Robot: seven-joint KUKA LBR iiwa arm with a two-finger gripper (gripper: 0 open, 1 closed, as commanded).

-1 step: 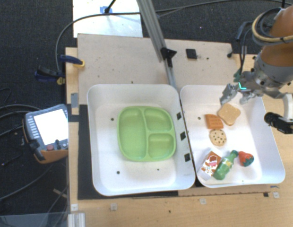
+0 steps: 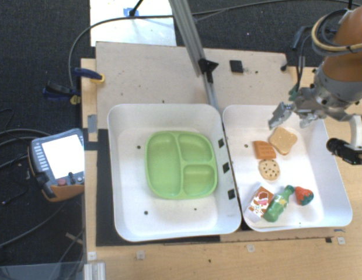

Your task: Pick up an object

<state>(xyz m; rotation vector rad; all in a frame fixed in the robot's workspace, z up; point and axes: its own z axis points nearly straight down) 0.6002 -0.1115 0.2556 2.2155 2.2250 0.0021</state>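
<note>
tray (image 2: 181,165) in left bin (image 2: 125,156); toy foods (image 2: 268,169) in right bin (image 2: 330,185)

Two white bins (image 2: 169,229), one green plate (image 2: 181,164), six toy foods (image 2: 282,140)

Wooden bench (image 2: 169,74), two white bins (image 2: 128,156) side by side

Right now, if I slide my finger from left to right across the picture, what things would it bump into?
Screen box → green plate → waffle → toast → strawberry. I left out the cookie, the carton and the green bottle, since they sit at about the same spot across as others.
</note>
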